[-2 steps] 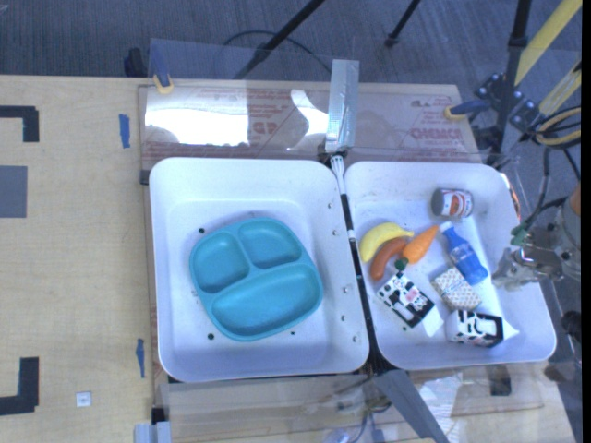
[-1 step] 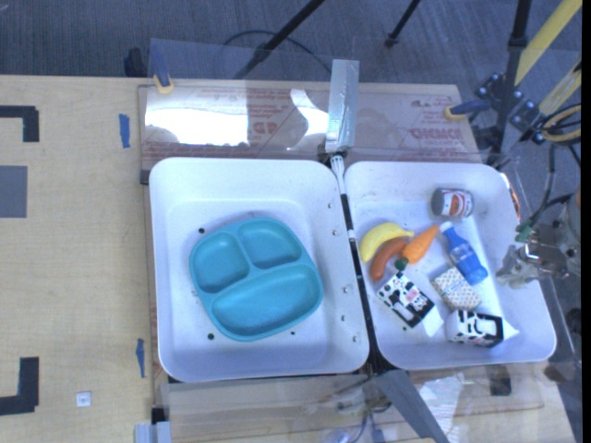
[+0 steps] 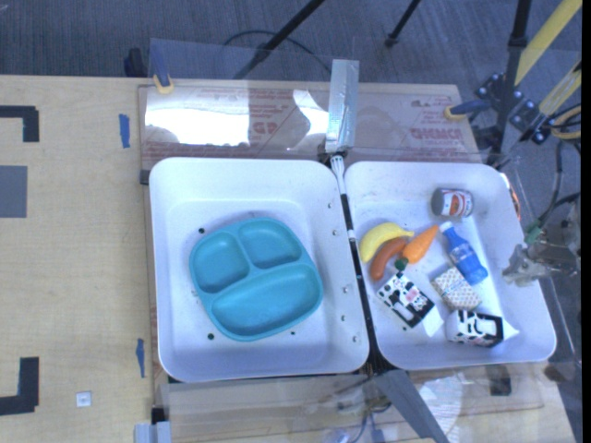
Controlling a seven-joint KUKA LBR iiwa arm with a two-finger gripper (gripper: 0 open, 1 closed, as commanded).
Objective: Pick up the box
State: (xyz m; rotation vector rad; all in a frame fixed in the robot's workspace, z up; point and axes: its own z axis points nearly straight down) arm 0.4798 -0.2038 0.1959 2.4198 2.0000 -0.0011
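Two shallow white bins are set side by side on a wooden bench. In the left bin (image 3: pixel 175 275) a teal divided plate (image 3: pixel 256 278) is laid flat near the middle. In the right bin (image 3: pixel 388 192) several small things are gathered. A can (image 3: pixel 452 202) is seen lying on its side toward the far wall. A yellow banana (image 3: pixel 382 239) is placed near the bin's left wall, and an orange carrot (image 3: pixel 404 252) is laid just beside it, touching or nearly so. A blue bottle (image 3: pixel 464 256) is laid at a slant below the can. The box (image 3: pixel 405 299), white with black patches, is found toward the near left part of the right bin, just below the carrot, tilted in the view. A small checked packet (image 3: pixel 457 290) is seen just to its right, and a black and white cow-patterned thing (image 3: pixel 476 327) rests near the front wall. The gripper (image 3: pixel 534 258) is seen at the right rim of the right bin, well apart from the box; whether it is apart or together cannot be told.
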